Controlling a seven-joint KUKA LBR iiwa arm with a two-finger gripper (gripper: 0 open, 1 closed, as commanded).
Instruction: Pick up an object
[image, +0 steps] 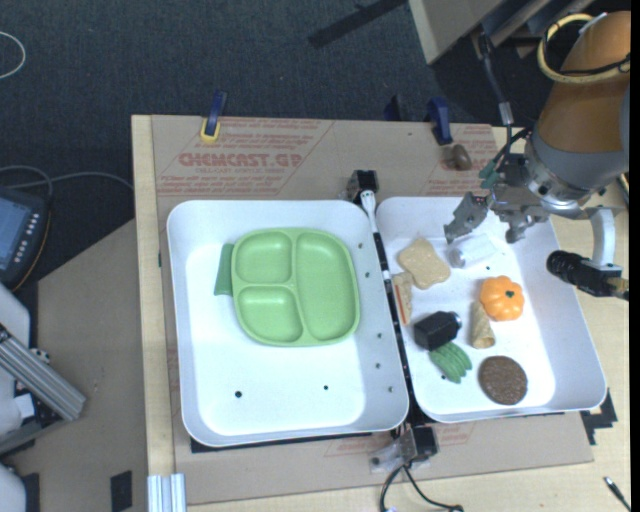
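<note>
A wooden worktop (150, 300) carries two shallow white bins side by side, seen from above at a slant. The left bin (200, 380) holds a green divided plate (295, 285) with three compartments, resting toward the bin's upper middle. The right bin (570, 350) holds the loose objects: a tan slice of bread (424, 263) near its upper left, a narrow brown-and-orange piece (403, 298) just below it along the bin's left wall, a black block (437, 329) touching a green leafy toy (452, 360) beneath it, a small beige wedge (482, 326) just beside an orange pumpkin (501, 298), and a round brown cookie (502, 379) toward the bin's lower edge. Reaching in from the right, the grey arm (585, 110) with its orange band hangs over the upper part of the right bin, its claw (491, 222) spread apart with nothing between the fingers, poised above bare white floor, up and right of the bread and above the pumpkin. Blue and yellow clamps (212, 120) grip the worktop's far edge.
</note>
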